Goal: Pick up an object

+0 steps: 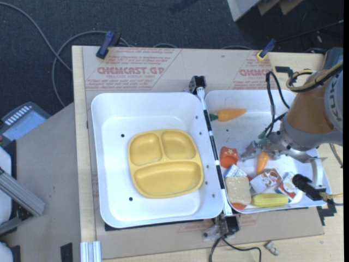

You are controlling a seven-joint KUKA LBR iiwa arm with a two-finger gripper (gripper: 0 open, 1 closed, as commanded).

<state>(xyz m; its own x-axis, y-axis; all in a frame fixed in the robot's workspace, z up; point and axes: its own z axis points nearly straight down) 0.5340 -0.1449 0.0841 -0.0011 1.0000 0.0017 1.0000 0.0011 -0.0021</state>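
- In the right bin (240,100), the gripper (258,149) was down low among the toy food, its grey fingers spread a little, tips near the bin floor.
- A small orange piece (262,161) sat just beside those fingers, right at their lower edge — touching or not, I couldn't tell, and nothing showed clearly between them.
- The arm (311,113) came in from the right, orange band sitting above the wrist, black cables looping over it.
- Just left of the gripper lay a red piece (228,156), close to the divider between the bins.
- Below, a crowd along the near wall: a bread slice (238,190), a yellow corn cob (269,200) beside it, and a red-and-white packet (269,180) just above the cob.
- Up at the far end of the same bin, a carrot (230,114) lay on its side, well apart from the pile.
- Over in the left bin (109,146), a yellow tray (164,162) with three compartments sat in the middle.
- Both bins rested on a board (136,70) printed with red lettering, a blue clamp (106,43) at its far left corner.
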